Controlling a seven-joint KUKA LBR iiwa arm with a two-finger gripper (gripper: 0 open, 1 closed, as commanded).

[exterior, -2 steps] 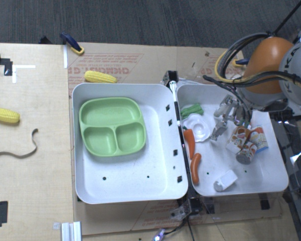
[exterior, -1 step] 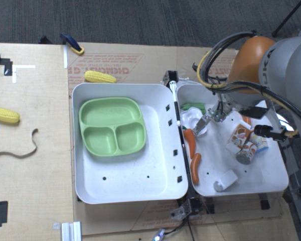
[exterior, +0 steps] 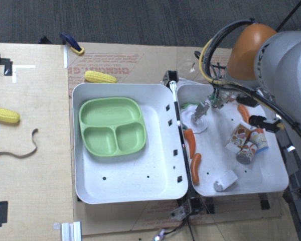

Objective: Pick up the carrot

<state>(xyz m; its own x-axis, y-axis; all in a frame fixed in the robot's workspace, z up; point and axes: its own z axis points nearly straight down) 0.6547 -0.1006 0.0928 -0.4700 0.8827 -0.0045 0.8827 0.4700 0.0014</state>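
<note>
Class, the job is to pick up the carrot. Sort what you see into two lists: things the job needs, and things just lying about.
Needed for the job:
carrot
tool
right bin

Just lying about:
green plate
left bin
sausage
can
corn cobs

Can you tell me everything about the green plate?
The green plate is pale green, looks like smooth plastic and has rounded corners. Raised ridges split it into three sections: one long one across the far side and two smaller ones nearer the camera. It lies flat, right way up, on the floor of the left white bin, towards the bin's far left corner. All three sections look bare. It touches just the bin floor beneath it.
</note>
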